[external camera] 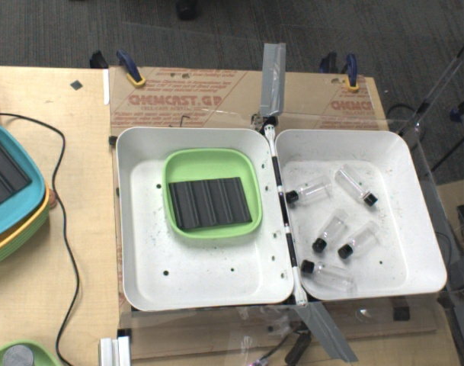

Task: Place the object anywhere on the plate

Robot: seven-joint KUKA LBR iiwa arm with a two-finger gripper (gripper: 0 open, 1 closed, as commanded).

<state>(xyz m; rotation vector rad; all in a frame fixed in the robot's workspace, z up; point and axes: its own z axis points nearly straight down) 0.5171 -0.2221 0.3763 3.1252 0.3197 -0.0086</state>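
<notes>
A green square plate lies in the left bin, toward its back. A dark ribbed rectangular pad rests on the plate. In the right bin lie several clear plastic vials with black caps: one near the divider, one toward the back, two in the middle, and one by the front edge.
Brown cardboard lies under the bins, held by clamps at the back. A grey tape strip stands behind the divider. Stacked teal and yellow trays and a black cable are on the wooden bench at left.
</notes>
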